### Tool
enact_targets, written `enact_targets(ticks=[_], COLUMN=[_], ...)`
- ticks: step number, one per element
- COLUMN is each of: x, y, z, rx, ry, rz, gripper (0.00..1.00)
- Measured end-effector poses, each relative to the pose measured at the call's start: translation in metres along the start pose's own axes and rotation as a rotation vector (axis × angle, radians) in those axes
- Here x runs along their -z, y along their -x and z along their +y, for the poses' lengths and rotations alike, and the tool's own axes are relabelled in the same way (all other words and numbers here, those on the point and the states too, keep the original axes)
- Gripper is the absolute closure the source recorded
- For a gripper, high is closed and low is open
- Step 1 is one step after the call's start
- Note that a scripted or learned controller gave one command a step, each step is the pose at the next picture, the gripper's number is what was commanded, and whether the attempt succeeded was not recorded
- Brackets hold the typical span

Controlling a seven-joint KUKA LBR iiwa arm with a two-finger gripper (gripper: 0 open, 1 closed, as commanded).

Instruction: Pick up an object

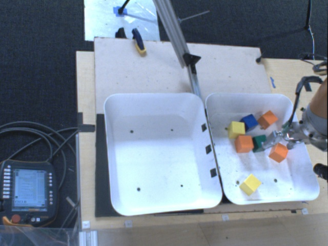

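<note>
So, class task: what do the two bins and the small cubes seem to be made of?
The bins look like smooth white moulded plastic, with rounded corners and a soft sheen. The cubes look like painted wood or foam, matte and evenly coloured; the view cannot settle which.

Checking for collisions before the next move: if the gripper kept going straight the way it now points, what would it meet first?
The gripper points left across the right bin. First in line seems to be the green block at its tips, then the orange block beyond; height is hard to judge.
</note>
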State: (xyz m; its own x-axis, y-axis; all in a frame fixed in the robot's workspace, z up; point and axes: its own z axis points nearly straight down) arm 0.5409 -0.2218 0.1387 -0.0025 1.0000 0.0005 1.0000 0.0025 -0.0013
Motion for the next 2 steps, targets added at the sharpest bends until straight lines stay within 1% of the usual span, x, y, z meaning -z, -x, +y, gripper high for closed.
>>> enact_targets(ticks=[1, 2], x=[-0.012, -0.001], y=[0.004, 0.004], z=[0.006, 0.007], rx=[0.001, 0.002], ry=[0.022, 0.026], rz=[-0.01, -0.012], gripper=[0.0, 1.0])
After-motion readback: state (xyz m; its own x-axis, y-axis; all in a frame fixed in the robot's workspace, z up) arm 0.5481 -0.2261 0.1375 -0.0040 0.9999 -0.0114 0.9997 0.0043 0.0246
